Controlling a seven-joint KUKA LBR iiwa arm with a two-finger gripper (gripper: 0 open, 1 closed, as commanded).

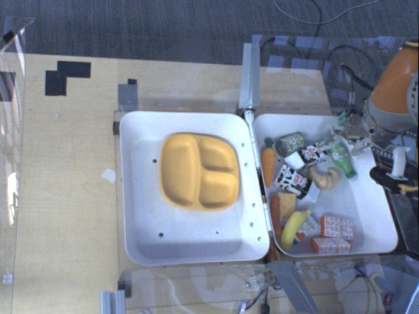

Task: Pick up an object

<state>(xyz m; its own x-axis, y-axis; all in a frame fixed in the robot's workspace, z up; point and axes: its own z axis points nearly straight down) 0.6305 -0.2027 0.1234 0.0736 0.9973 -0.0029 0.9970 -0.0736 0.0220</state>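
I see the left bin (141, 241) carrying a yellow divided tray (198, 170), likely the drop spot. The right bin (383, 237) holds the clutter. The arm (395, 87) waits at its two o'clock; the claw's state I cannot tell. The banana (294, 226), at six o'clock, runs seven to one.

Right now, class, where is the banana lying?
The banana lies in the right bin, near its front left corner, beside the red cartons and below the carrot.
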